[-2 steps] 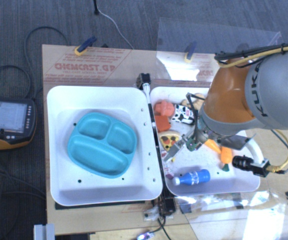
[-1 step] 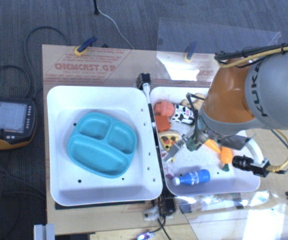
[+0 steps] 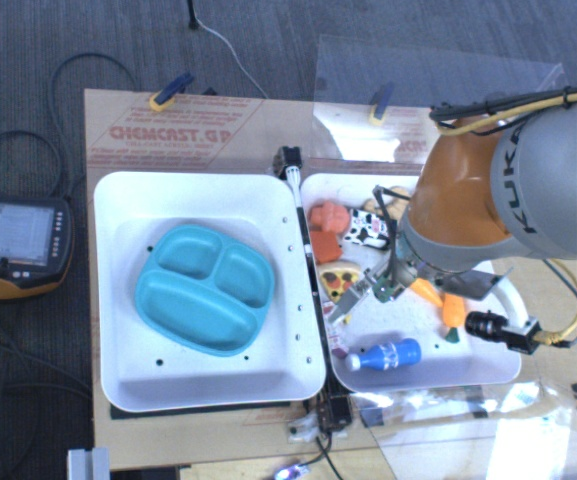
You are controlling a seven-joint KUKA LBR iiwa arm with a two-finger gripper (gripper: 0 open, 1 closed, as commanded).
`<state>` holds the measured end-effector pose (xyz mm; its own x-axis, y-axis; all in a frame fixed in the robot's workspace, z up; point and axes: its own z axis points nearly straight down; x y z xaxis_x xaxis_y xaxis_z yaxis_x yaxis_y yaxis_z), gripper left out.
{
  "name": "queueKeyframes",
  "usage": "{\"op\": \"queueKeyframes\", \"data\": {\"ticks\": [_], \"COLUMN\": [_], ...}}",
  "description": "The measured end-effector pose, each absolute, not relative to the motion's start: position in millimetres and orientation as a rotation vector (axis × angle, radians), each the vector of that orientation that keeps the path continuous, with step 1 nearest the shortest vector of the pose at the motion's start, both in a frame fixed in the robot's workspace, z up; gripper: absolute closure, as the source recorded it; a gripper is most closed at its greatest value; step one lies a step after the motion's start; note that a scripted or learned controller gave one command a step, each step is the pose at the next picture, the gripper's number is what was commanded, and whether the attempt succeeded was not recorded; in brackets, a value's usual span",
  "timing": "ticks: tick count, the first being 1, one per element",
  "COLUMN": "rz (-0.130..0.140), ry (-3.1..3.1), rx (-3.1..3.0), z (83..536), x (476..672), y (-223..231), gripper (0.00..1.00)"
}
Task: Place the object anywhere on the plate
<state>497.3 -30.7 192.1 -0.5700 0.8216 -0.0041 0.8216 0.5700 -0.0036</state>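
The blue three-compartment plate [image 3: 206, 287] lies in the left white bin [image 3: 118, 368] with nothing on it. My gripper [image 3: 366, 296] hangs low in the right bin [image 3: 488, 371], open, just right of a pizza-slice toy [image 3: 338, 281]. Nothing shows between its fingers. Around it lie a red-orange toy [image 3: 327, 217], a black-and-white cow-patterned piece [image 3: 368, 230], an orange carrot-like toy [image 3: 448, 308] and a blue bottle [image 3: 386, 355] near the front wall. The arm's orange band and grey wrist hide the back right of this bin.
A black-capped rod [image 3: 293, 173] lies along the ridge between the two bins. A teach pendant [image 3: 16, 243] rests on the floor at far left. Cables trail across the carpet behind the bench.
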Motion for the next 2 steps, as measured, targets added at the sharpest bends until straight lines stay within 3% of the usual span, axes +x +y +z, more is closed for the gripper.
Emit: {"op": "queueKeyframes", "data": {"ticks": [2], "rz": [-0.008], "ry": [2.782], "rx": [1.456], "z": [192.0], "x": [497.3], "y": [-30.7], "gripper": [0.00]}}
